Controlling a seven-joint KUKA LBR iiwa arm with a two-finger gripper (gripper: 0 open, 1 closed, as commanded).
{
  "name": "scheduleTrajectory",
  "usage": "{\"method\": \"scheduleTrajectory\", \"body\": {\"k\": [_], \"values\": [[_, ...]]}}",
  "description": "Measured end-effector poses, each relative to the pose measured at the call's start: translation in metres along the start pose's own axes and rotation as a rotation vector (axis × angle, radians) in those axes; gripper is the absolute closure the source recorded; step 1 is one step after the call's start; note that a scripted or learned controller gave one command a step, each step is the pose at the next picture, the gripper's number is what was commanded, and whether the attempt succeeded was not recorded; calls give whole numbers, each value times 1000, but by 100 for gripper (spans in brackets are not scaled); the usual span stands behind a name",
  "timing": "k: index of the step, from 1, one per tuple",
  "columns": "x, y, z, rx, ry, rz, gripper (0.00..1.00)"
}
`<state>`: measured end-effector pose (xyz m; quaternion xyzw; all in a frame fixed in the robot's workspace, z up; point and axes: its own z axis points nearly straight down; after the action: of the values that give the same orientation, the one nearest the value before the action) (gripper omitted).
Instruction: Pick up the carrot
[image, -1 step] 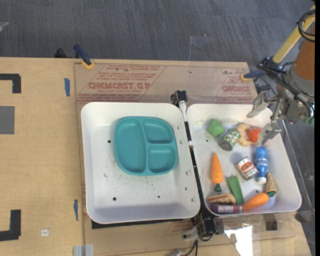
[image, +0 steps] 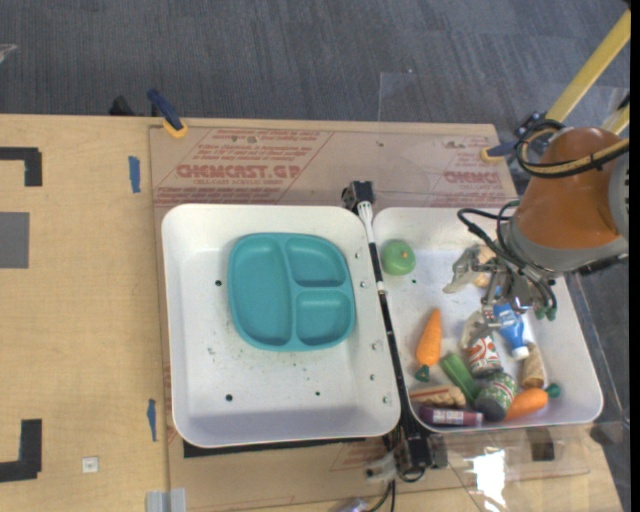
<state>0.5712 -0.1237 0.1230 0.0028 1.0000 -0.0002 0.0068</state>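
Carrot (image: 429, 338) lying free in right bin (image: 585, 385), left of clutter pile, tip toward green apple (image: 399, 258). Gripper (image: 497, 290) poised over pile, right of carrot; jaws' opening cannot be told, no object visibly held. Teal divided plate (image: 292, 290) in left bin (image: 190, 330).

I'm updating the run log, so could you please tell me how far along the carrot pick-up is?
Done: the arm has reached over the right bin, its gripper among the clutter. In hand: nothing I can confirm; the carrot lies on the bin floor, left of the gripper and apart from it. Left: move over the carrot, grasp and lift.
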Motion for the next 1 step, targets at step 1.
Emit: {"method": "scheduleTrajectory", "body": {"k": [1], "values": [[48,15,27,3,-14,116,0]]}}
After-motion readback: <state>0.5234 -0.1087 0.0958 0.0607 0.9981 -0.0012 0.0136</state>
